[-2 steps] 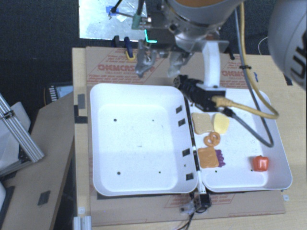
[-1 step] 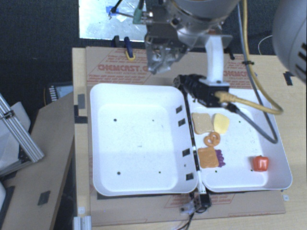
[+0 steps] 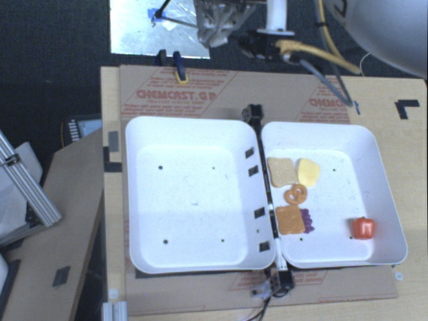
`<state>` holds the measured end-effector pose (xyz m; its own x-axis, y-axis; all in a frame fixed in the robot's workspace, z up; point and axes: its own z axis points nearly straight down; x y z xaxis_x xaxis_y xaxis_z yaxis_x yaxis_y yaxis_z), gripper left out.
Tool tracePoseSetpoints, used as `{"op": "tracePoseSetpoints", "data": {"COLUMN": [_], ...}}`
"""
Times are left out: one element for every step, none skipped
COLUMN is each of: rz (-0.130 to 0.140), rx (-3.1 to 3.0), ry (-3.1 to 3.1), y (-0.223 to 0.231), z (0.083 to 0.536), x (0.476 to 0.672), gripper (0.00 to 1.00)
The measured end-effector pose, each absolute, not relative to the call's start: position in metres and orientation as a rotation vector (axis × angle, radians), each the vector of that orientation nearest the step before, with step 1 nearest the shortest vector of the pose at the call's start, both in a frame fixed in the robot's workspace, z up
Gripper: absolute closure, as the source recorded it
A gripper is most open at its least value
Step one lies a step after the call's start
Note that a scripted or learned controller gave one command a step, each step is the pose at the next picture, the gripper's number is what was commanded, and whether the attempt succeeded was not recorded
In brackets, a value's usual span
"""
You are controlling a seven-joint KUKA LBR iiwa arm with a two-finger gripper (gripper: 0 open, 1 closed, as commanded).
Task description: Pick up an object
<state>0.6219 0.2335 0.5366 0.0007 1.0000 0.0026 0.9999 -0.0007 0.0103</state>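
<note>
The brown board (image 3: 221, 92) under the two white bins carries red print just below the claw (image 3: 215, 32): "CHEMCAST" followed by two or three letters too blurred to settle. Further right of the claw, the same red print runs slantwise on the board near the right bin's far corner, too small to read. On the grey arm (image 3: 381, 19), up right of the claw, stand large dark letters, cut off by the frame edge and unreadable.

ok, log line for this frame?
gripper: raised beyond bins, holding nothing | right bin: toast, cheese, pretzel, red item | pick: pending
</note>
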Motion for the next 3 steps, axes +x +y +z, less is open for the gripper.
{"op": "tracePoseSetpoints", "data": {"rz": [-0.001, 0.009, 0.000], "rx": [2.216, 2.213, 2.217], "ry": [2.229, 2.228, 2.226], "y": [0.235, 0.235, 0.234], "z": [0.535, 0.547, 0.534], "x": [0.545, 0.548, 0.533], "gripper": [1.00, 1.00, 1.00]}}
